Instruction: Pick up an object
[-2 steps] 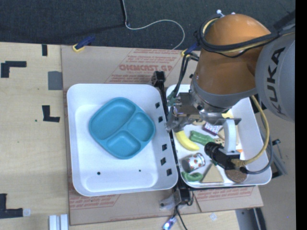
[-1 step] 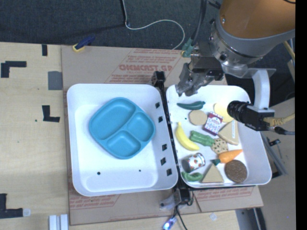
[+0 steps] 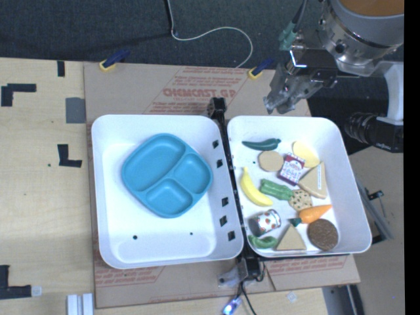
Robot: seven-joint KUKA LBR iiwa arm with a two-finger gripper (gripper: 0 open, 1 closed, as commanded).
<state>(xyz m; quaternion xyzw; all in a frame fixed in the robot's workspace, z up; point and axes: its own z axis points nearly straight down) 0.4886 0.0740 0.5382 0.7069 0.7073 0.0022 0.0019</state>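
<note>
Dark carpet (image 3: 79,12) runs behind a pale bench (image 3: 39,195) marked with black tape shapes; a cardboard sheet (image 3: 190,87) with red print lies under two white bins. A white cable (image 3: 210,35) loops across the carpet.

Arm (image 3: 364,18) — grey, orange at the frame top — comes in at upper right, its top cut off by the frame edge. Gripper (image 3: 281,104) hangs above the cardboard just behind the right bin's far rim, touching nothing; whether its fingers are apart or together cannot be told from this angle.

Left bin (image 3: 108,241): one blue tray (image 3: 167,174), three compartments, lying slightly turned.

Right bin (image 3: 351,176): a heap of toy food, most pieces touching or overlapping.
- brown disc (image 3: 323,234), near front right corner
- banana (image 3: 251,188), yellow, by the left wall
- carrot (image 3: 314,212), orange
- dark green pepper (image 3: 260,144), at the back
- green pod (image 3: 276,190), mid-bin
- tan round (image 3: 269,161)
- pale wedge (image 3: 315,182)
- yellow round (image 3: 306,152)
- purple-and-white packet (image 3: 291,169)
- red-and-white can (image 3: 265,223), lettering too small to read
- cracker (image 3: 299,198), dotted
- tan triangle (image 3: 291,240), partly over a green piece (image 3: 261,242) that I cannot identify

One of each, as far as I can count.

Yellow-and-blue clips — two: one (image 3: 113,59) at the cardboard's back left, one (image 3: 261,65) at back centre.
</note>
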